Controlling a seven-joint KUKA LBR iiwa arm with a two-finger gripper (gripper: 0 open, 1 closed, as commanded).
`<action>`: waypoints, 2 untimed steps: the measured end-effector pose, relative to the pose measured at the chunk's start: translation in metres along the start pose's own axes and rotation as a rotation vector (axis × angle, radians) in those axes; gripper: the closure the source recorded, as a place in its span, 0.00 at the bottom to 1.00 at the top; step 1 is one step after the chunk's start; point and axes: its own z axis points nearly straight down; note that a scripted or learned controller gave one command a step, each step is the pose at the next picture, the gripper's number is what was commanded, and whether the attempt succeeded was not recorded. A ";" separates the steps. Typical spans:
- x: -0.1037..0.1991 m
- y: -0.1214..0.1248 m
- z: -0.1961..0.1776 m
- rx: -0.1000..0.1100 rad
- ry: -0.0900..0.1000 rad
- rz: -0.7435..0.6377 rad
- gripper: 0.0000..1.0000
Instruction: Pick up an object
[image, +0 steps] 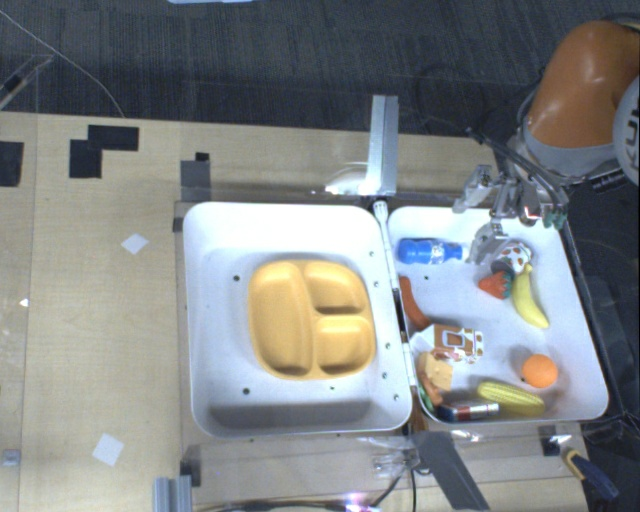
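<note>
Grey arm (585, 90) from right, wrist bent down, jaws low.

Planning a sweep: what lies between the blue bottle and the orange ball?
In the camera view, bare white bin floor separates the blue bottle from the orange ball.

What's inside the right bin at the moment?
The right bin holds a blue bottle, a banana, an orange, a strawberry-like red piece, a corn cob and a small printed box. The tool hangs over the top corner and covers part of the floor there.
</note>
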 end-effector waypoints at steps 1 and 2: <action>-0.012 0.022 0.067 0.000 -0.001 0.310 0.00; 0.033 0.079 0.027 -0.003 -0.006 0.413 0.00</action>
